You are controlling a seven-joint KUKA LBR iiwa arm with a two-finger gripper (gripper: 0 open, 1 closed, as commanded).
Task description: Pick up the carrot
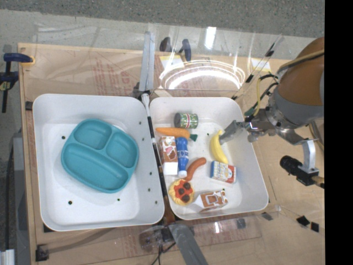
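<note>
- Left bin [44,164]: holds a teal divided plate [99,154].
- Right bin [251,164]: carrot [174,131] lies near its upper left, below a green can [186,120]; banana [218,147] to the right.
- Gripper [230,131]: above the banana's top; grip state cannot be told.

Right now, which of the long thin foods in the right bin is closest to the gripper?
The banana, yellow and curved, lies just below the gripper; the carrot and sausage lie farther left.

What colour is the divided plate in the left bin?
Teal; the camera view shows the three-compartment plastic plate clearly.
</note>
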